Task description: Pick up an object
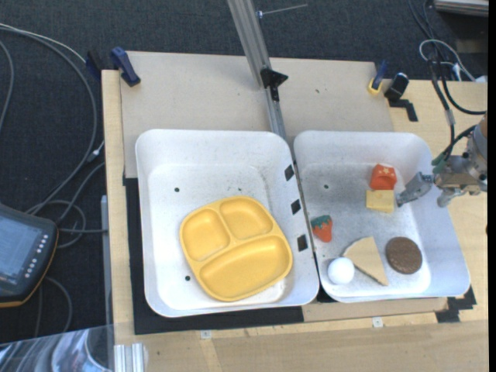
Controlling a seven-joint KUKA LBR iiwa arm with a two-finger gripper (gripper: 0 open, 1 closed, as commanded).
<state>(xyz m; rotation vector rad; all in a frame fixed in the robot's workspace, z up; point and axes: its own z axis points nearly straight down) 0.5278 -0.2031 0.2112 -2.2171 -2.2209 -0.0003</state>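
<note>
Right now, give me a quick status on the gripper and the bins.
Gripper at right bin's right edge, holding nothing. Red block and yellow block just left of it. Nothing picked yet. Yellow tray in left bin.

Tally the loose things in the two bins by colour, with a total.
Yellow: 2, the tray and a small block
Red: 2, a block and a strawberry
White: 1, a ball
Tan: 1, a wedge
Brown: 1, a disc
Total: 7
</note>
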